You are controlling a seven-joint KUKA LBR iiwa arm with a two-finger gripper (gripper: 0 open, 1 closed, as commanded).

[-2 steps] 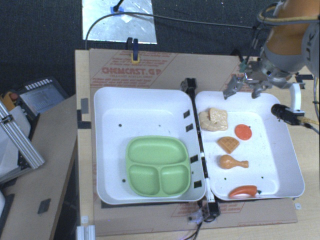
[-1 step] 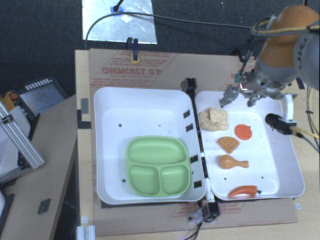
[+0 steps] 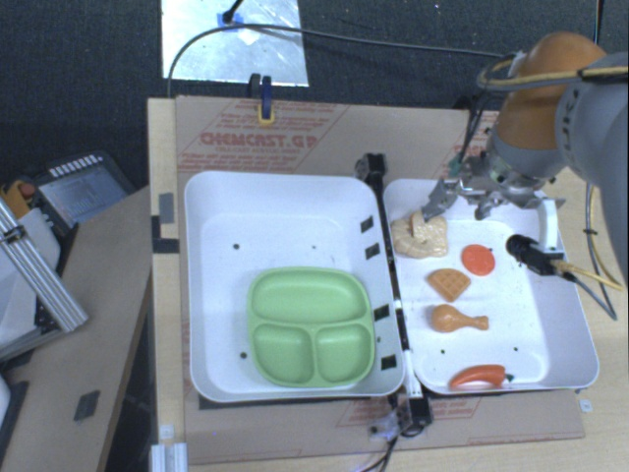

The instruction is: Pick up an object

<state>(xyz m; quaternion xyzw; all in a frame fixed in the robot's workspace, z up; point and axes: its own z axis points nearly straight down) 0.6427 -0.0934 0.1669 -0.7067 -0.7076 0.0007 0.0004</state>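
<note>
While your gripper (image 3: pixel 458 205) hangs over the right bin (image 3: pixel 570 347), its fingers look spread, one tip touching the bread (image 3: pixel 420 237). You'll find that bread in the bin's far left corner, unheld.

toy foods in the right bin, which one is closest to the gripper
The pale bread-like piece at the bin's upper left; the gripper hangs right above it, while the other foods lie lower down.

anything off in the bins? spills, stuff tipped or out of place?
Nothing stands out. The green divided tray lies flat in the left bin. In the right bin, the beige piece, waffle, orange disc, drumstick and red pepper lie apart. The gripper sits over the beige piece.
</note>
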